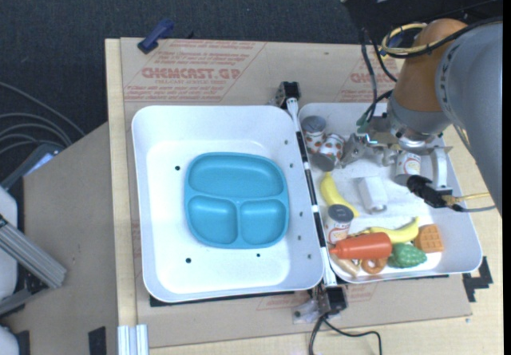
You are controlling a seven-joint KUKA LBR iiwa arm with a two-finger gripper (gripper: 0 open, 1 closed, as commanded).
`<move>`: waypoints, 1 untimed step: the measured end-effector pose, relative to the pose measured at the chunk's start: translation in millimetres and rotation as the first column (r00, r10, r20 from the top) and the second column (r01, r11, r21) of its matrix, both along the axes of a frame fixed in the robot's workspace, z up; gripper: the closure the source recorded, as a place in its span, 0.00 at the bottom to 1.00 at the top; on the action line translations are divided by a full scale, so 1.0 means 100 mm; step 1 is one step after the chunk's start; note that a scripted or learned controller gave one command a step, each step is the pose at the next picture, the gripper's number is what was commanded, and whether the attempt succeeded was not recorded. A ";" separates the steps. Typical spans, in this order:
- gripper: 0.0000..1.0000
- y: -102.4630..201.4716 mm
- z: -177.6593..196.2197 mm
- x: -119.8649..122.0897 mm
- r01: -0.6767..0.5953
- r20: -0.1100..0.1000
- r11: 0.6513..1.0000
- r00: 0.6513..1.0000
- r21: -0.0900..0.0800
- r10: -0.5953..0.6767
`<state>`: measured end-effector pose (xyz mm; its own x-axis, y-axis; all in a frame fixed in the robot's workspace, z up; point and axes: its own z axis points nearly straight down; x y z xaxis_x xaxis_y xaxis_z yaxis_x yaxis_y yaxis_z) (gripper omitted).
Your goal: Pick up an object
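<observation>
Right bin (467,254), lower right of frame: crowded with small things. Carrot (363,246), banana (335,194), broccoli (407,256), a waffle-like piece (429,238) and a pretzel (369,266) all packed along the near edge, touching or overlapping. Two small cans (318,132) in the bin's upper left corner, by the divider. Left bin (152,186), middle of frame: just a blue tray (236,199).

Gripper (382,155) low over the right bin's upper middle, above a pale, crumpled-looking patch (369,190). State of the jaws: cannot tell, hidden among wrist hardware and cable; nothing visibly held between them.

Likely troubles, judged from the layout:
- Closing on the pale patch rather than a solid object, so coming up with nothing.
- Going for the near-edge pile: jaws landing on two items at once, or nudging the carrot and banana aside instead of gripping.
- Round cans rolling or tipping away against the bin wall.
- Loose cable near the wrist snagging on the bin rim.
</observation>
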<state>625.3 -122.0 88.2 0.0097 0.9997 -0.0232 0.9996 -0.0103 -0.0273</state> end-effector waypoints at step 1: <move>0.00 0.28 -0.05 -0.22 -0.009 0.013 1.000 1.000 0.023 0.009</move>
<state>603.6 -93.6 82.9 0.0009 1.0000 0.0001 0.9999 -0.0009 -0.0142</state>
